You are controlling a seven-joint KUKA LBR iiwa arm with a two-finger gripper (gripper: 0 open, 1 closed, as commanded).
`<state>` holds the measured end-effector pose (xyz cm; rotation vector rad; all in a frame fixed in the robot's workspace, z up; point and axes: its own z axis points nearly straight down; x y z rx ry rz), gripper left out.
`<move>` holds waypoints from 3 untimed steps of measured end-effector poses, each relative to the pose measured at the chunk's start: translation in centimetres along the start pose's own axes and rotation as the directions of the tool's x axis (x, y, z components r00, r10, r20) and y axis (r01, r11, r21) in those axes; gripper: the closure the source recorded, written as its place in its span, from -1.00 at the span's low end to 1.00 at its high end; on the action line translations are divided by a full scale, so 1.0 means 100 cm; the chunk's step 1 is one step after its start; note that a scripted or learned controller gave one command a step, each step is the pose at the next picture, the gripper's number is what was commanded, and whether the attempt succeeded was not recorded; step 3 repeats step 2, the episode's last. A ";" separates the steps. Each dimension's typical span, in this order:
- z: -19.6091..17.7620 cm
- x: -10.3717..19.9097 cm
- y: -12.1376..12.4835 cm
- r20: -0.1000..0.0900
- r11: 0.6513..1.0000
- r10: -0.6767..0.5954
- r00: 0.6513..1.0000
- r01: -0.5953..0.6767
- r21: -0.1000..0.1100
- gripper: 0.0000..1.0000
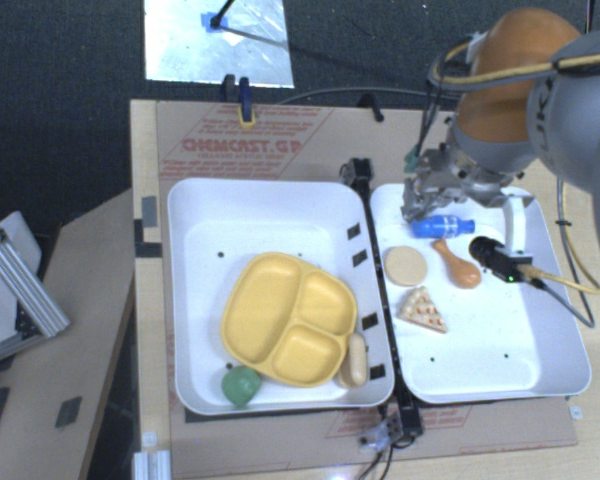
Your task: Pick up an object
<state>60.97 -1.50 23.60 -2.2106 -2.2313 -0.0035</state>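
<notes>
Claw (417, 208) sits low in the right bin (550, 368), upper right of frame, just left of the blue bottle (442, 227). I cannot tell its opening. Nothing lifted; I judge grasp and raise outstanding.

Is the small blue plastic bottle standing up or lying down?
Lying down: the small blue plastic bottle rests on its side on the right white bin floor.

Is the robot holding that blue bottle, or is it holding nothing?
It cannot be told. The pincer is down in the right bin, right beside the blue bottle's left end, but nothing shows clearly gripped in it.
</notes>
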 end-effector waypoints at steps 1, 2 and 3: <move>-0.001 0.061 0.013 0.000 1.000 -0.001 1.000 0.001 -0.002 1.00; 0.003 0.106 0.022 0.000 1.000 0.000 1.000 0.000 -0.001 1.00; 0.003 0.106 0.022 0.000 1.000 0.000 1.000 0.000 -0.001 1.00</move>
